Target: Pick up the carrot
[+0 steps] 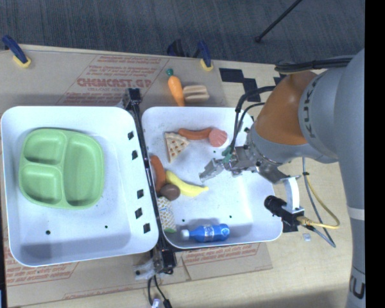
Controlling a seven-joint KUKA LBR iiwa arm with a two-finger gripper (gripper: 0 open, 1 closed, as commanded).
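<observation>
One carrot (175, 89) lies on the tabletop (102, 76) behind the right bin (263, 226); the gripper (212, 169) hovers inside that bin, fingers apart.

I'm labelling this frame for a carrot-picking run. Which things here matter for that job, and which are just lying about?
For the job:
- carrot, lying on the cardboard behind the right bin, outside it
- hand, low over the right bin's floor

Lying about:
- bread piece, beside the carrot
- waffle wedge
- sausage
- banana
- blue bottle
- green divided plate in the left bin
</observation>
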